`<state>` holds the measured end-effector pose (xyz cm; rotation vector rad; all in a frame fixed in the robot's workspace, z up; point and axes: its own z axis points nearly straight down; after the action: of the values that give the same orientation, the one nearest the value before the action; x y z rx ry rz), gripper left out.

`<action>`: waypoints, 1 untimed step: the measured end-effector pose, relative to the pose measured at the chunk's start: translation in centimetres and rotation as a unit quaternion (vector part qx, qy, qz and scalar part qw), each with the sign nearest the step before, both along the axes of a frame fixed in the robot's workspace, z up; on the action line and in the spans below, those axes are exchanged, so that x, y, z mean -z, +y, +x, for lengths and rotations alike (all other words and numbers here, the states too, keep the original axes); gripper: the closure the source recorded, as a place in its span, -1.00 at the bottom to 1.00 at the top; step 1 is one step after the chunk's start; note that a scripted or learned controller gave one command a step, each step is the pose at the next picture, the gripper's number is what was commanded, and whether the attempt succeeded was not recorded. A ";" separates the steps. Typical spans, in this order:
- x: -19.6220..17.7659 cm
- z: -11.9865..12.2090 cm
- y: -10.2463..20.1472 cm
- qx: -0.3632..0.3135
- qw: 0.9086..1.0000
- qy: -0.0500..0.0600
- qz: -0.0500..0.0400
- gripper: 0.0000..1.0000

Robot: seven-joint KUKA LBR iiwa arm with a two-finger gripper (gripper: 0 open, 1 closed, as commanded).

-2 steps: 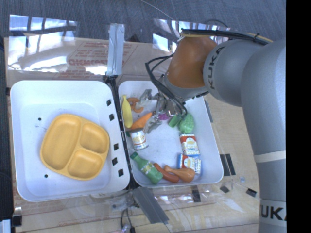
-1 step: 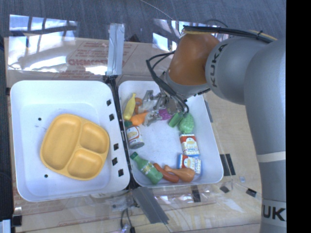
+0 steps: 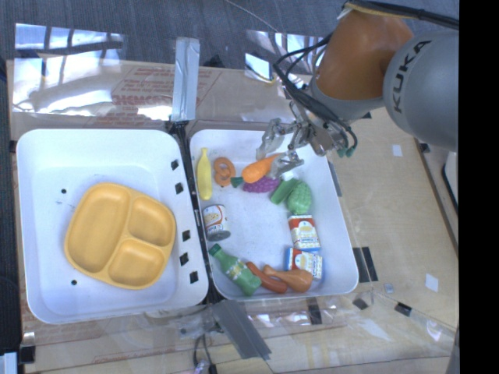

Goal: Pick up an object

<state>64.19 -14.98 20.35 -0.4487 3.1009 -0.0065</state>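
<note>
Carrot [image 3: 258, 169] is the toy nearest my reach: orange, lying slantwise at the top of the right bin [image 3: 344, 244], its thick end touching the purple eggplant [image 3: 262, 184] below it and its tip pointing up toward my gripper [image 3: 281, 142]. My gripper hangs over that upper stretch of the bin, fingers [image 3: 270, 137] parted narrowly, with nothing between them that I can make out; one metal tip sits just beside the carrot's upper end, though from this slanted view I cannot tell whether it touches.

I judge I am placed here because the carrot lies partly free on its upper side, so a close there has room. The crowding is the risk: the small orange-and-brown piece [image 3: 224, 170] and the yellow banana [image 3: 203, 174] lie close on the left, the two green vegetables [image 3: 292, 194] on the right, and a slanted toy may roll out of a pinch.

Further out, a small can [image 3: 216, 221], a green bottle [image 3: 233, 268], a sausage-like piece [image 3: 282, 279] and two cartons [image 3: 305, 246] ring the bin's lower half. In the left bin [image 3: 33, 162] a yellow divided tray [image 3: 119, 234] rests flat, presumably waiting to receive things.
</note>
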 end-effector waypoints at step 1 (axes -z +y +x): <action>7.6 -2.9 2.7 0.166 0.986 0.006 0.002 1.00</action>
<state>61.27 -12.28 12.79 0.0736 3.1445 0.0015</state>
